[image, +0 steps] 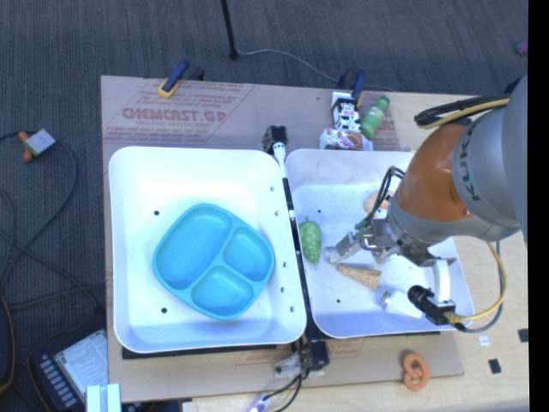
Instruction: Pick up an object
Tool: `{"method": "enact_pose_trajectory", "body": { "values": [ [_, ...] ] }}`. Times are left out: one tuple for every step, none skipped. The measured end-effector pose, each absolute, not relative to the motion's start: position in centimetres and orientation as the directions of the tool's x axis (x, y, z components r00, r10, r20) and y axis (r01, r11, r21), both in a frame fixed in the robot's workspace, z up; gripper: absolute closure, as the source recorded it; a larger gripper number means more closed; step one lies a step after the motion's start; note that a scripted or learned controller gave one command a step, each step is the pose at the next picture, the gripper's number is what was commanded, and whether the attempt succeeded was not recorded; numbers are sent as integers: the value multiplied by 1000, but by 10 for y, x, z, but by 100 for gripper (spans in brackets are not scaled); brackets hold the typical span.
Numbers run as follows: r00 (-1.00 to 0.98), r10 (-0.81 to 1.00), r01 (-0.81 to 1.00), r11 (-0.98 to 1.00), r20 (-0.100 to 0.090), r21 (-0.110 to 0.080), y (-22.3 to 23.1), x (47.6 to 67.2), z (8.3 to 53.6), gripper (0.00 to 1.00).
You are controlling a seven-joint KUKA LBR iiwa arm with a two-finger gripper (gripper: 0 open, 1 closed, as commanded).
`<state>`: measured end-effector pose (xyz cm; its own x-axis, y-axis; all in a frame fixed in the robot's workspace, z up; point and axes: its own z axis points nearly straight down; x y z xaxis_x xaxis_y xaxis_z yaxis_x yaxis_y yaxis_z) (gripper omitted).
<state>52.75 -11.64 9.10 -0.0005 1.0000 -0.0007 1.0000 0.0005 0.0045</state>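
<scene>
Where the grey arm (480,174) reaches in from the right, its orange band sits over the right bin (330,316), and the gripper (350,245) hangs low above that bin's floor. Jaws: cannot tell whether apart or together; the metal tip is too small and blurred, and nothing can be made out between them. Green object (310,240) lies on the bin floor against the left wall, just beside the gripper tip, apparently apart from it. A tan cone-shaped piece (358,273) lies just below the gripper, pointing left. A white item (396,299) lies near the bin's lower right, partly under the arm's black fitting and yellow cable. Left bin (137,316) holds a blue divided tray (214,260), three compartments, tilted. Worktop (171,114) behind the bins carries a green-capped bottle (372,117); an orange ring (415,370) sits at the front edge.
</scene>
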Motion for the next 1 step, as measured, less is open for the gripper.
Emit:
{"method": "enact_pose_trajectory", "body": {
  "values": [
    [1,1000,1000,-1,-6,16,-110,504,89,0]
  ]
}}
